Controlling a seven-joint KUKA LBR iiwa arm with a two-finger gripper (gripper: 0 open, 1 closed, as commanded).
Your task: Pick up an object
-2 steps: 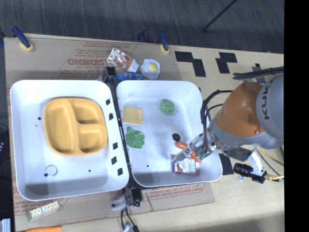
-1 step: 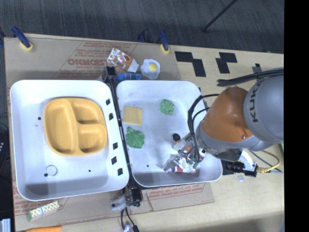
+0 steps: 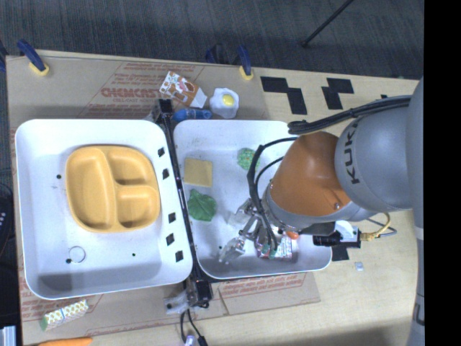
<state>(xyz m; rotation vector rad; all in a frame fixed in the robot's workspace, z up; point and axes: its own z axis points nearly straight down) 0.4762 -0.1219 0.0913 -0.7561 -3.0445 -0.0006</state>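
My gripper (image 3: 240, 233) hangs low over the front of the right bin (image 3: 216, 132), below the orange wrist band. Its two metal fingers stand apart, open, with only bare bin floor between them. A small colourful packet (image 3: 279, 249) lies just right of the fingers, partly under the wrist. A green leafy piece (image 3: 202, 206) lies just left of the gripper. Further back are a flat yellow square (image 3: 198, 171) and a green item (image 3: 246, 157) partly hidden by the arm.
The left bin (image 3: 29, 215) holds a yellow divided tray (image 3: 113, 187). Behind the bins lie a small printed box (image 3: 175, 86), a blue item (image 3: 191, 114) and a yellow-white object (image 3: 225, 101). A wrapped packet (image 3: 65, 313) lies at the front left.
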